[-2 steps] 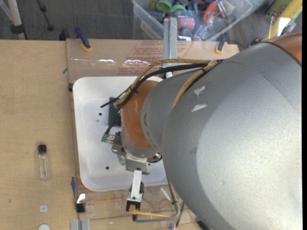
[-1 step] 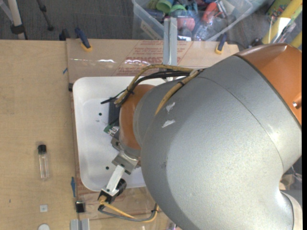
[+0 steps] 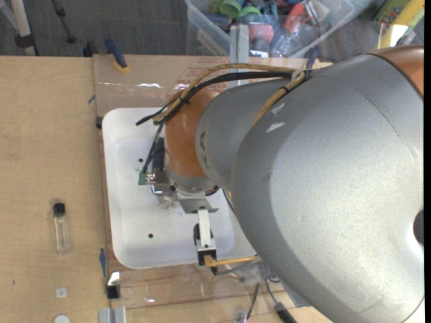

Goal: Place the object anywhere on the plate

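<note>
Just the one overhead camera on this rig, so here goes: the arm (image 3: 316, 180) is hogging most of the shot, its wrist with the orange band reaching down into the left white bin (image 3: 128, 241), and the claw (image 3: 165, 192) sits low over the middle of that bin. The wrist is in the way, so I honestly can't tell whether the claw is open or closed, or whether it's got anything in it. Same story for the object and the plate: I can't pick out either one, and the arm's bulk covers the whole right side of the surface (image 3: 40, 126), so they could well be hidden under there. My guess is the task isn't finished, since nothing I can see reads as an object sitting on a plate, and I can't even say if the pick has happened. The bare part of the bin has a couple of dark specks (image 3: 149, 235), too small to identify. Off to the left a small glass vial (image 3: 60, 226) lies on the surface, and a clear tub (image 3: 202, 12) of colourful toys sits at the back. No labels or writing I can read anywhere.
</note>
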`<state>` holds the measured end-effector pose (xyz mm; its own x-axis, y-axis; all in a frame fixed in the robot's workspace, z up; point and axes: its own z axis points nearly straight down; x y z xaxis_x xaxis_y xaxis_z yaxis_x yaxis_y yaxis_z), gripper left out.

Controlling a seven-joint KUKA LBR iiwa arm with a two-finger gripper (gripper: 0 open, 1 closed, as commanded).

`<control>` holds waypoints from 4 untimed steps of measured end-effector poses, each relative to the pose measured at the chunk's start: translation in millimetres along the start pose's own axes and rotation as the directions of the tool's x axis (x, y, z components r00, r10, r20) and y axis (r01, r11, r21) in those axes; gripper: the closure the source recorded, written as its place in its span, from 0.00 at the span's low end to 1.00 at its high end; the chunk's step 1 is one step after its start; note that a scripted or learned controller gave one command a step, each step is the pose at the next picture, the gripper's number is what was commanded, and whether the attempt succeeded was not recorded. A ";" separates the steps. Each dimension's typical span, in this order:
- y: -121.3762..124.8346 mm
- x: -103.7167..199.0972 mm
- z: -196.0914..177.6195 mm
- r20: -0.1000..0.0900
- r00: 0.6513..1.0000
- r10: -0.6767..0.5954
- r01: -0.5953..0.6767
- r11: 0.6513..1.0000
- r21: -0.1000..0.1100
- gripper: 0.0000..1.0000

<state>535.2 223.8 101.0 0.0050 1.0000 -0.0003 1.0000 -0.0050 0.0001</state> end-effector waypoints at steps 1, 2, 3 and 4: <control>-0.1 0.0 0.1 0.000 1.000 0.000 0.000 1.000 0.000 0.00; -0.1 0.0 0.1 0.000 1.000 0.000 0.000 1.000 0.000 0.00; -12.1 -3.1 -5.7 -0.002 0.832 -0.555 0.555 0.832 0.002 0.00; -11.5 -3.5 -15.1 -0.003 0.833 -0.553 0.553 0.833 0.001 1.00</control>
<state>523.7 220.5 116.1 -0.5484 0.8362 0.0027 0.8362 0.5485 -0.0008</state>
